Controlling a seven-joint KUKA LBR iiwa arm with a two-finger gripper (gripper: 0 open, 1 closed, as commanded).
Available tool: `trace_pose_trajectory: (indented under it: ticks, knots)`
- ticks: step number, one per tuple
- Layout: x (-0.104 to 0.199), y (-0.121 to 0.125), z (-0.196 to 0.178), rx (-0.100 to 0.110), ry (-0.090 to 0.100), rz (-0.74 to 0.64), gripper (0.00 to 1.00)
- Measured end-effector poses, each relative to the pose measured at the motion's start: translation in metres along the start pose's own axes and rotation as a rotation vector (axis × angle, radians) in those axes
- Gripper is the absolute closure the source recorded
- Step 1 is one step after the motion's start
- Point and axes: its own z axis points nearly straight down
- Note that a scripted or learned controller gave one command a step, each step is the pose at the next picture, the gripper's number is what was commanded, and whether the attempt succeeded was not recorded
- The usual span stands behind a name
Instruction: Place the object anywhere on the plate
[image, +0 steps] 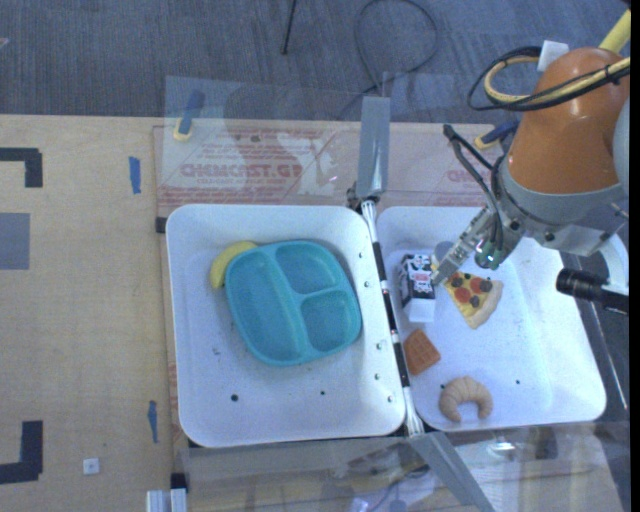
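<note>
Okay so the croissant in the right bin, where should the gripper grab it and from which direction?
Grip the croissant across its thick middle hump, coming straight down from above. It lies flat with its tips curling toward the bin's near edge, and bare floor around it leaves room for the fingers.

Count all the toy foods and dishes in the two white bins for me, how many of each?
Plate: 1
Banana: 1
Pizza slice: 1
Croissant: 1
Orange cracker: 1
Black and white carton: 1
Total: 6
</note>
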Motion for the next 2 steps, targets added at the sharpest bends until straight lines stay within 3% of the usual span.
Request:
trace_pose_trajectory:
  ticks: [1,2]
  knots:
    - [0.041,0.054,0.001,0.000,0.000,-0.047,1.00]
    - [0.065,0.151,-0.027,-0.002,0.000,-0.258,1.00]
